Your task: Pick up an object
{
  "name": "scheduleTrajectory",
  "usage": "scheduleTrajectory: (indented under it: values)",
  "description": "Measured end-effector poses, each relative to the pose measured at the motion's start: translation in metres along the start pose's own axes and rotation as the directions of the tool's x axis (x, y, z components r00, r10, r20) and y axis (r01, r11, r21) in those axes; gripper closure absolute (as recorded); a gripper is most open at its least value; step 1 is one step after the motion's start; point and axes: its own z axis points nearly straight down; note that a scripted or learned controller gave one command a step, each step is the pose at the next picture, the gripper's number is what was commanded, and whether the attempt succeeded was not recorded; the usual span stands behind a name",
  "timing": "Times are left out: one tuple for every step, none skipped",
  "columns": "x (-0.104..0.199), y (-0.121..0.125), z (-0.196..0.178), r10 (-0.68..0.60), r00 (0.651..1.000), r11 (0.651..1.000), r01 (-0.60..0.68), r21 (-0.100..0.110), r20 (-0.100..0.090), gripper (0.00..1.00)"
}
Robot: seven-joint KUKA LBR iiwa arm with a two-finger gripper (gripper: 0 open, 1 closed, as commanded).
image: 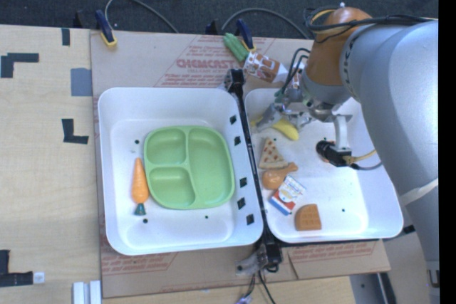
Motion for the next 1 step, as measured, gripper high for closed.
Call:
scheduleTrajectory:
  values:
    - [0.0002,-0.0006,-0.0091,-0.002,1.0,1.0,0.002,0.003,0.0,1.0]
